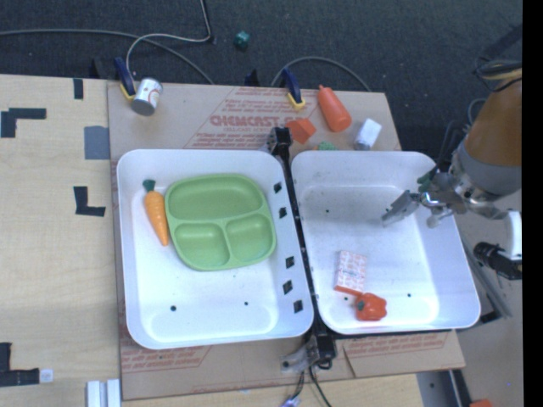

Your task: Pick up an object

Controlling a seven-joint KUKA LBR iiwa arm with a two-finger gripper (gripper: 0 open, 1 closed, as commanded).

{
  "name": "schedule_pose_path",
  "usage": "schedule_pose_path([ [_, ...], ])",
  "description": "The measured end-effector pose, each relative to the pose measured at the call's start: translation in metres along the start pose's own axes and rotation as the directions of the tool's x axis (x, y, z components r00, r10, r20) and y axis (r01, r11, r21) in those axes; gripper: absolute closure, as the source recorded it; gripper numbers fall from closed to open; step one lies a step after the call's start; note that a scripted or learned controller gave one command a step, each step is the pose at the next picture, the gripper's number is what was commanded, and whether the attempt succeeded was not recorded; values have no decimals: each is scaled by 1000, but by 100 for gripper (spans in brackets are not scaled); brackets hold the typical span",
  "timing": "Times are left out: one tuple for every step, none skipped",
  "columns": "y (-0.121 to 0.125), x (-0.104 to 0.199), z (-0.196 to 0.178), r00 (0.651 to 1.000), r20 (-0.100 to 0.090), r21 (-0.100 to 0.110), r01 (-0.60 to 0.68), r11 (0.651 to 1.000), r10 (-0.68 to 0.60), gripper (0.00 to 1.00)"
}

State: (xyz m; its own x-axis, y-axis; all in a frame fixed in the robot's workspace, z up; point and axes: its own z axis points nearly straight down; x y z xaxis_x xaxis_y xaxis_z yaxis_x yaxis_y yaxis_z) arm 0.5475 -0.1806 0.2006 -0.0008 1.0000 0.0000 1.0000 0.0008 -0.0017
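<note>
The gripper (pixel 405 209) hangs over the right bin (pixel 441 312), near its right wall and toward the far half; its grey fingers (pixel 395 211) slant down and leftward, and whether they are spread or closed I cannot tell; nothing shows between them. In the same bin, toward the near edge, lies a packet (pixel 350 270), pale with reddish print, its long axis running roughly from far to near with a slight tilt; just beside its near end, close to the near wall, sits a red toy (pixel 370 308) with a thin orange strip reaching out to its left, so its long axis runs left to right. Both lie well apart from the gripper. In the left bin (pixel 136 312) a green tray (pixel 221 220) with three compartments rests toward the far half; a carrot (pixel 156 213) lies just beside the tray's left rim, green top toward the far wall and tip toward the near one. On the cardboard beyond the bins stand an orange bottle (pixel 333 108), a small white cube (pixel 368 131) and a can (pixel 147 95).
</note>
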Motion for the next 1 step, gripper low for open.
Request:
schedule_pose_path([
  [-41, 60, 94, 1000, -2, 3, 1, 1000, -1, 0],
])
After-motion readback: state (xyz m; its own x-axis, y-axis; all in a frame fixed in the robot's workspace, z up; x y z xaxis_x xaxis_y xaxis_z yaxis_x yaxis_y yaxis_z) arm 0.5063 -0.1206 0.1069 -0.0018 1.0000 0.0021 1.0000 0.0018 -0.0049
